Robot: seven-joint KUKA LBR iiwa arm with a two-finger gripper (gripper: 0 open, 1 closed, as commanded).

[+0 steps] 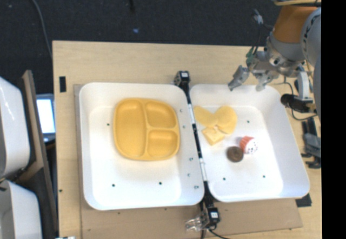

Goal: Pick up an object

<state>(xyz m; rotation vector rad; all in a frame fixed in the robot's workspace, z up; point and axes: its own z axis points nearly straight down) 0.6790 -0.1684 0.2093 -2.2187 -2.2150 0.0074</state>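
My gripper [249, 82] hangs open over the far edge of the right bin [270, 178], with nothing between its two fingers. Below it in that bin lie pale yellow cheese-like pieces [216, 121] near the left wall. A small brown round object [234, 154] sits toward the middle. Touching its right side is a small red and white object [248, 145]. The gripper is well apart from all of them.
The left bin [97, 178] holds a yellow divided plate [146, 128]. A black divider with clips [194, 140] runs between the bins. The arm's orange band [294, 11] and cables [303, 103] stand at the right edge.
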